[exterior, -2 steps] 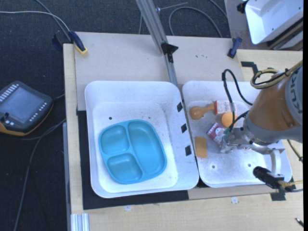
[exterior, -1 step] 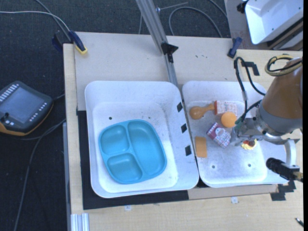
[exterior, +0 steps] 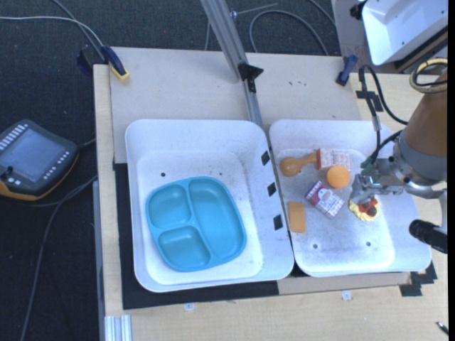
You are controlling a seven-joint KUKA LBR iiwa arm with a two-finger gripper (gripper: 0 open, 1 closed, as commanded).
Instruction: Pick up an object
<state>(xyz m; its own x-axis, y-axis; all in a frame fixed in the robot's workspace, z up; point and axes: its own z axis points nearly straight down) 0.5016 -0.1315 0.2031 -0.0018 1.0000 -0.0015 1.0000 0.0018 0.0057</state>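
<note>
Arm reaching into the right bin, gripper (exterior: 367, 192) sitting low over a small red and yellow object (exterior: 365, 209).

The red and yellow object is lying toward the right side of the right bin (exterior: 341, 258), and the metal of the gripper is covering its far part, so I cannot tell what it is or whether it is being held; the tool's state, open or closed, is not something I can make out from here. Just left of it an orange ball (exterior: 338, 177) is resting beside a pink and white packet (exterior: 325, 199), with a red and white box (exterior: 334, 157) farther back, a brown mushroom-shaped toy (exterior: 296, 165) to the left, and an orange block (exterior: 297, 217) near the bin's left wall. The left bin (exterior: 142, 144) is holding a blue divided plate (exterior: 196, 222). The arm (exterior: 426, 133) is being cut off at the right edge.
</note>
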